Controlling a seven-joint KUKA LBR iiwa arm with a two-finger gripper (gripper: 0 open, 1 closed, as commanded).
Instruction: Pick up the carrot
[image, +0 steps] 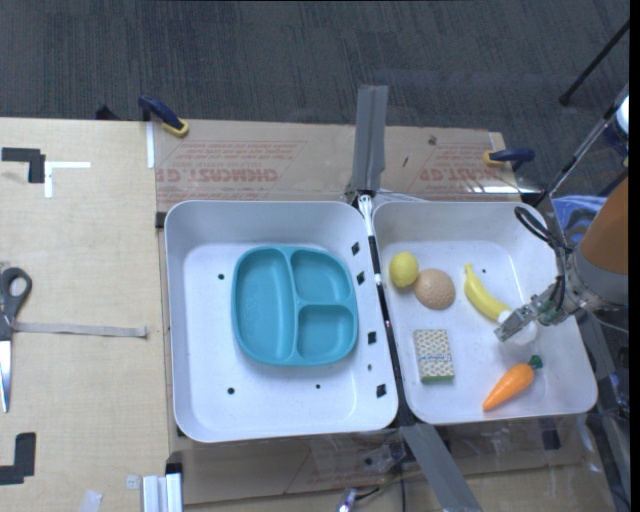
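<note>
Hovering over the right shallow white plastic bin, the small metal two-finger gripper sits near the yellow banana, above the orange plastic carrot lying at the bin's near right corner. Finger state: cannot tell. Teal divided plate in left bin.

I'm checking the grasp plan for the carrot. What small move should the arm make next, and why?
Probably shift the gripper toward the view's bottom edge, then lower. It sits by the banana's lower end, while the carrot lies apart, nearer the right bin's front wall.
</note>
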